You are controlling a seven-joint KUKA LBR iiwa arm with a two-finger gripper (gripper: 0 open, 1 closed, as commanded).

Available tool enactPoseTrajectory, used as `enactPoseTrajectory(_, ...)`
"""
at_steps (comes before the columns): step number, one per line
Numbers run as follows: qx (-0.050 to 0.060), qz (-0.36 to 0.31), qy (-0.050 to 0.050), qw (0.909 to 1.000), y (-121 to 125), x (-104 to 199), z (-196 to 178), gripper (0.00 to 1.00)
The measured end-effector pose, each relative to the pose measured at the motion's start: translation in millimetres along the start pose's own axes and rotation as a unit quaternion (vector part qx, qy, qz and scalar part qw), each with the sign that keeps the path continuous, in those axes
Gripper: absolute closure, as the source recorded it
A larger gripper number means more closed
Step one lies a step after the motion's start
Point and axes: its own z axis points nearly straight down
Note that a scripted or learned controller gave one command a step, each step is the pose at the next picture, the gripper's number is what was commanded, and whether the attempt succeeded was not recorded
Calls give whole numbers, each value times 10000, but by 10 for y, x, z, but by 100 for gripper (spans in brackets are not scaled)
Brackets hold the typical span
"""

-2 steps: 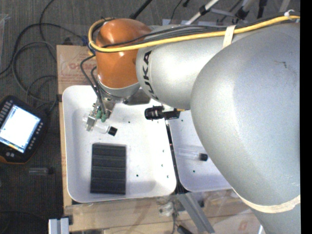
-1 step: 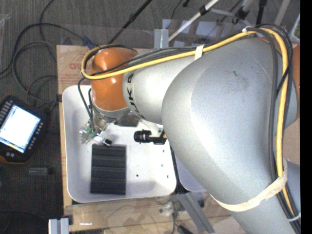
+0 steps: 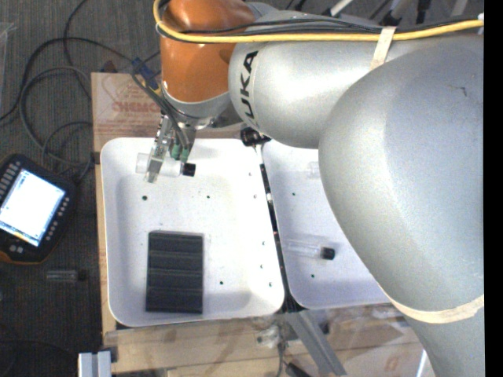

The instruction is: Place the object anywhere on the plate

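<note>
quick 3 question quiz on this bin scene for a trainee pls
1. True or false: the black ridged plate lies in the left bin.
2. Where does the end effector hover? A) over the left bin's far-left corner B) over the plate C) over the right bin
3. Fill in: the small clear tube with a dark cap lies in the ____ bin.

Key: 1 true; 2 A; 3 right

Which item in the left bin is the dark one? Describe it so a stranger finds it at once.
Start at the left white bin, the one under the gripper. Go to its near end, toward the bottom of the view, where a dark ridged rectangular slab lies flat. It is the one big black thing on the white floor; the rest there is small dots.
</note>
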Motion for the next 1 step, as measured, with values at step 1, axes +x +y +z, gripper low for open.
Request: enactPoseTrajectory(1,-7,-144,1,9999,-93,736,-1074,100)
